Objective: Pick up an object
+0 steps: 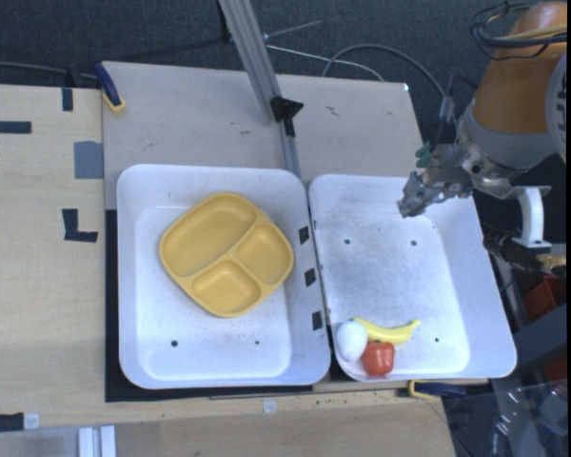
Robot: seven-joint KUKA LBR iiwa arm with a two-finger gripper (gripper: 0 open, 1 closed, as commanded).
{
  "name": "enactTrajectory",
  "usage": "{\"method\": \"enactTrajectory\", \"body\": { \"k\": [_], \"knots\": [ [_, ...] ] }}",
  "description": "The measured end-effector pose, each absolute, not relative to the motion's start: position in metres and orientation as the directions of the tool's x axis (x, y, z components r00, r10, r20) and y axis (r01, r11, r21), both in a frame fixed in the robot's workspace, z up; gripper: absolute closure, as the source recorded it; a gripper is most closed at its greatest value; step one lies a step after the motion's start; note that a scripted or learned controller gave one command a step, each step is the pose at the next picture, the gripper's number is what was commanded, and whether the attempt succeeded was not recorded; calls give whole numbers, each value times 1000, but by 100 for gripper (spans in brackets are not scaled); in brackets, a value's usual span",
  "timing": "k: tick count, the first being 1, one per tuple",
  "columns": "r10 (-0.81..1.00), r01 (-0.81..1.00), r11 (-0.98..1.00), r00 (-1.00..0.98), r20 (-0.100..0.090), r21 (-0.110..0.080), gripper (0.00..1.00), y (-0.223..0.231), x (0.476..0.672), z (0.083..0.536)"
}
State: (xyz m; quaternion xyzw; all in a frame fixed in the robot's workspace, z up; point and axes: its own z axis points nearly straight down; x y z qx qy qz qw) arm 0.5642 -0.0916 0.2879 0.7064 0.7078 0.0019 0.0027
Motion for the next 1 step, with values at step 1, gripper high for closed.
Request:
{"method": "enactTrajectory", "body": {
  "k": [1],
  "knots": [
    [1000, 1000, 5, -5, 0, -1, 100, -54, 586, 275]
  ]
}}
